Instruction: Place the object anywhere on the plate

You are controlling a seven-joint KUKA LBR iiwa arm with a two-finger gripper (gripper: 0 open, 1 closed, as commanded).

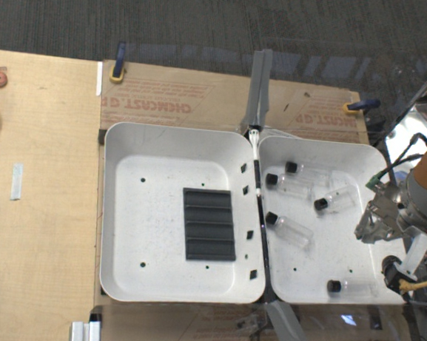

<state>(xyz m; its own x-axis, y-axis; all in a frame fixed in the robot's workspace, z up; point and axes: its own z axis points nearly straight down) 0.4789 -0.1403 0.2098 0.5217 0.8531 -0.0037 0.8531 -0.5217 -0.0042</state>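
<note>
Setting: you are looking at a robotics lab bench. Evidence: two white bins (122,195) side by side on cardboard sheeting (204,102) held by clamps (118,69) at 12 o'clock; small capped vials (322,201) toward 3 o'clock; wooden worktop (37,151) at 9 o'clock; grey carpet (212,17) beyond.

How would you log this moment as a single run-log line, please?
arm: right edge of right bin | pincer: nothing seen held | vials: scattered in right bin | black plate: left bin, bare
</note>
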